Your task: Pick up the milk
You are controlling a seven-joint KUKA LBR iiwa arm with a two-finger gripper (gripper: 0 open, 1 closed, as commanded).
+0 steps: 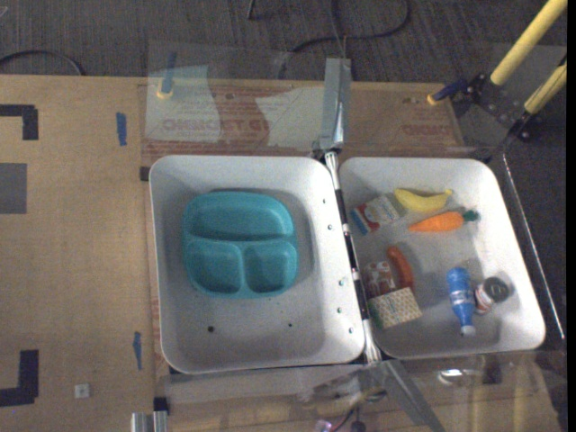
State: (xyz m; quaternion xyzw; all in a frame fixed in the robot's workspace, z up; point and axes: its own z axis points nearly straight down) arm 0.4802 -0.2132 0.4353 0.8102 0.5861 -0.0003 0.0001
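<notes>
A small white carton with a red side, which I take for the milk (379, 212), lies in the right bin (515, 241) near its upper left corner. It rests on its side against the bin's left wall. A yellow banana (423, 199) lies just to its right, nearly touching it.
An orange carrot (441, 222), a red sausage (400, 265), a small brown packet (380, 279), a patterned box (394, 307), a blue bottle (460, 297) and a dark can (493, 291) share the right bin. The left bin (171, 268) bears a teal divided plate (240, 243).
</notes>
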